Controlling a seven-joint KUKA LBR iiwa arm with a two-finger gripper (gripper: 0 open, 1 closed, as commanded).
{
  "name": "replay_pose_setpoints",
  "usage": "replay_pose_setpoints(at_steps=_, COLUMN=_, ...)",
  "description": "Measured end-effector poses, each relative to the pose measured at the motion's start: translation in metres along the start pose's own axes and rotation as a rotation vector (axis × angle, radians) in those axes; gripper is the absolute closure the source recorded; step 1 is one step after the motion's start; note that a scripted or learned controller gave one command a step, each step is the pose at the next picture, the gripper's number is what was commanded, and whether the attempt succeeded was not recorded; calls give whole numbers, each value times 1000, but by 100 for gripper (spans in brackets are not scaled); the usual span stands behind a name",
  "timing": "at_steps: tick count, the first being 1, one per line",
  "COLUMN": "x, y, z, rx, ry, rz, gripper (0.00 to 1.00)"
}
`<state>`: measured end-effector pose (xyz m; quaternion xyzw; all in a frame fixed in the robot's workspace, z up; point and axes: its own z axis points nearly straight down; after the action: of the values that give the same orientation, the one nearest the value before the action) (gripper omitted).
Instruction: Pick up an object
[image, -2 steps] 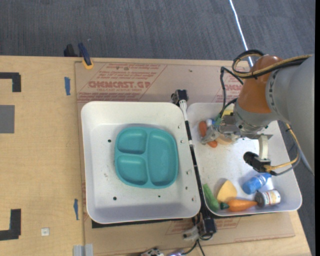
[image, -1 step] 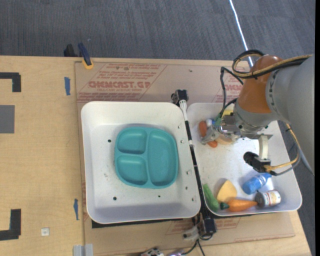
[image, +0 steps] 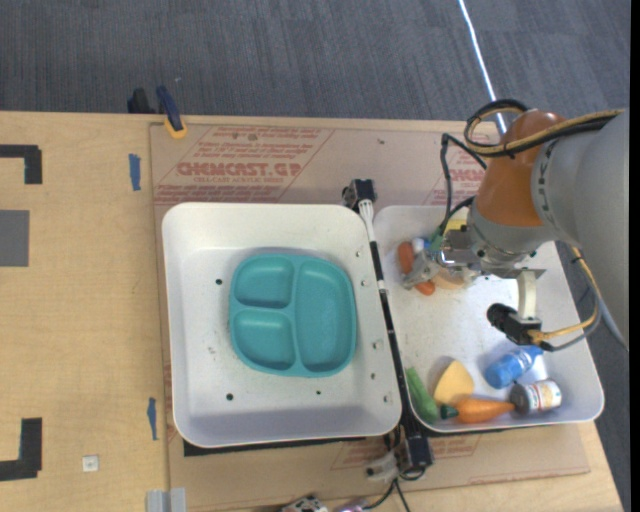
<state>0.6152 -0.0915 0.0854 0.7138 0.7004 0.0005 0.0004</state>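
While the gripper, its grasp unreadable, is hovering upper right over an orange toy piece, that piece is looking light, rigid, slippery; pinching mid-body seems best.

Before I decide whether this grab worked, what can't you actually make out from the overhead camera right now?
- Gripper: the wrist covers it, so its state is unreadable.
- Orange item beside it: partly hidden, identity and any contact unclear.
- Blue bottle: label too small.
- Green item: against the right bin wall, shape unclear.
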Motion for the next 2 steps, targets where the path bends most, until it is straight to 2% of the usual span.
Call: replay_pose_setpoints(at_steps=2, x=0, y=0, z=0, rx=0, ry=0, rz=0, gripper=0)
